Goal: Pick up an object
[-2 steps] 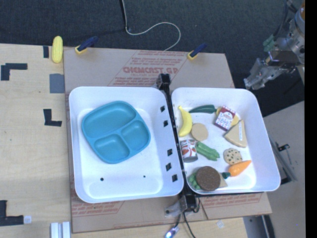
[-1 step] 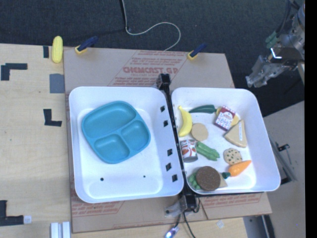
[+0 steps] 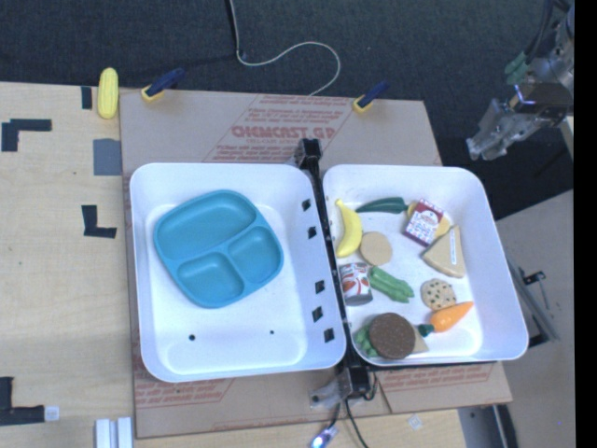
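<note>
The jaws (image 3: 494, 133) hang off beyond the bins, carrying nothing; whether they are parted, I cannot tell. Below and to their left, the right bin (image 3: 485, 203) corrals toy foods, the cheese wedge (image 3: 448, 253) nearest, the banana (image 3: 348, 230) farther.

We look down from one fixed camera above the tabletop (image 3: 56, 250), slanted, set well back; both white bins (image 3: 149, 250) sit mid-frame, arm (image 3: 536, 73) entering upper right.

Tool (image 3: 504, 131) blurred (arm cut off at right edge).
</note>
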`<act>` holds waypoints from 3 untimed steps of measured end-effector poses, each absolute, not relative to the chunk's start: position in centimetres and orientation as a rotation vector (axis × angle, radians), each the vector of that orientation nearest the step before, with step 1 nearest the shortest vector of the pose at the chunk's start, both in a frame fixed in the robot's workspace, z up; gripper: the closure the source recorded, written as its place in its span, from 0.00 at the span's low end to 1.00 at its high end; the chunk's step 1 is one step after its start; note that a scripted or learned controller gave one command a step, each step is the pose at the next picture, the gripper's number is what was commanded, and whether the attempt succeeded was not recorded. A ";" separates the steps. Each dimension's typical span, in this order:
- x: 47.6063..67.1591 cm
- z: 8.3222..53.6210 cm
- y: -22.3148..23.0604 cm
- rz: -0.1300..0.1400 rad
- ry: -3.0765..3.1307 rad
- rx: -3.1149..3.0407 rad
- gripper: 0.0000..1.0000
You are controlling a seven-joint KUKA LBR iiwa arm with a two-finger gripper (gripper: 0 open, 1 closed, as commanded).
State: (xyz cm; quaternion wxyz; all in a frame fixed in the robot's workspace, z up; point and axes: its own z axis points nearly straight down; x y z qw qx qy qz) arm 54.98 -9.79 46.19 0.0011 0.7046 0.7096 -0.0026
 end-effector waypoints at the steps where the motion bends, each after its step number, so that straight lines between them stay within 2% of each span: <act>1: 55.0 47.2 -9.8 -0.009 2.227 2.212 1.00; 3: 55.1 49.2 -9.8 -0.012 2.226 2.211 1.00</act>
